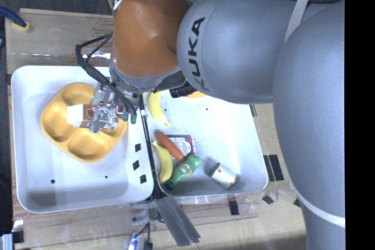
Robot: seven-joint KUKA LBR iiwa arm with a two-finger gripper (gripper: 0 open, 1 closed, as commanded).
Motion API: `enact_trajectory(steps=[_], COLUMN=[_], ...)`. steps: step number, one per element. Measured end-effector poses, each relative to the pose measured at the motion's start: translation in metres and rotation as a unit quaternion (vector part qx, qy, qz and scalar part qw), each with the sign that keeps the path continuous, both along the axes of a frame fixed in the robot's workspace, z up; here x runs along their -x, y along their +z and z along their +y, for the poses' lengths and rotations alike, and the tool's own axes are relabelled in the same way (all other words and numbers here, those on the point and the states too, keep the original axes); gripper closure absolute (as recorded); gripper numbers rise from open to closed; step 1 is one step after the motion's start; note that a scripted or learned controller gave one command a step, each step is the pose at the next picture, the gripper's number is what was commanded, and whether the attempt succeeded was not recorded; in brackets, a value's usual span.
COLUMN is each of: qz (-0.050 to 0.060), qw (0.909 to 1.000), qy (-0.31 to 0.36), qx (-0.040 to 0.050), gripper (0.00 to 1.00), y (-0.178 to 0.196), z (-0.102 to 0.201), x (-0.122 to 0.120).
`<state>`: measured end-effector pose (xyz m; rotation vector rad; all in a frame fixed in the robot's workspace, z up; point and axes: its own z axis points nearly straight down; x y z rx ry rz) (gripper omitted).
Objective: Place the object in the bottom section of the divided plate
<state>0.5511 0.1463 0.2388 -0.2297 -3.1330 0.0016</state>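
The yellow divided plate (64, 129) lies in the left bin (35, 184). My gripper (105, 116) hangs over the plate's right side, close above its central dividers. A white block (75, 113) rests inside the plate, just left of the gripper. A small brown and orange piece (89, 112) shows between the block and the gripper; whether it is held is unclear. The arm's orange band (143, 32) and grey body cover the plate's upper right rim.
The right bin (246, 143) holds a banana (157, 109) near the shared wall, a second banana (164, 163), a carrot-like stick (170, 145) on a red packet (184, 142), a green bottle (186, 167) and a small can (223, 175).
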Motion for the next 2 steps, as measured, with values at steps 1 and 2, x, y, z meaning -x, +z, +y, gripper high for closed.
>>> enact_trajectory(steps=[1,2], qz=[0.002,0.002], qw=[0.9984,0.9921], qy=[-0.056,-0.125], qx=[0.0006,0.0004], gripper=[1.00,1.00], y=[-0.065,-0.090], z=[0.073,-0.012], x=[0.065,0.075])
